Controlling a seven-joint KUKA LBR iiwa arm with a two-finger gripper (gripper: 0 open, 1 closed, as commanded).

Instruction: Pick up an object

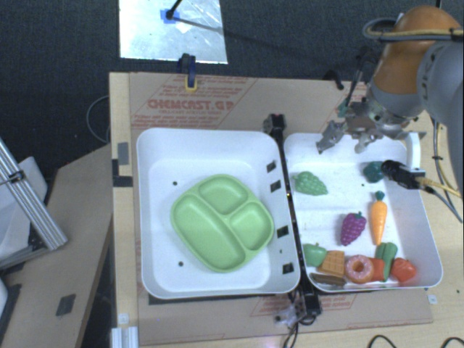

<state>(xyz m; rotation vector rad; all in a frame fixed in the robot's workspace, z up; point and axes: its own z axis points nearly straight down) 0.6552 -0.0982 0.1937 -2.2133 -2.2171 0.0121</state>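
My gripper [343, 143] hangs over the far end of the right bin [429, 246], its two grey fingers spread apart and open with nothing between them. Just below it lies a green bumpy toy vegetable [310, 183]. A small teal piece [373, 170] sits to the gripper's right. Nearer the front are purple grapes [352, 227] and an orange carrot [378, 220]. Along the front wall lie a green pepper [314, 254], a tan waffle [333, 263], a pink donut [359, 268], a green pod [386, 255] and a red tomato [403, 270].
The left bin [156, 194] holds a light green divided plate [221, 222]. A black clamp rail [279, 187] runs between the two bins. The right bin's floor shows bare white between the gripper and the grapes.
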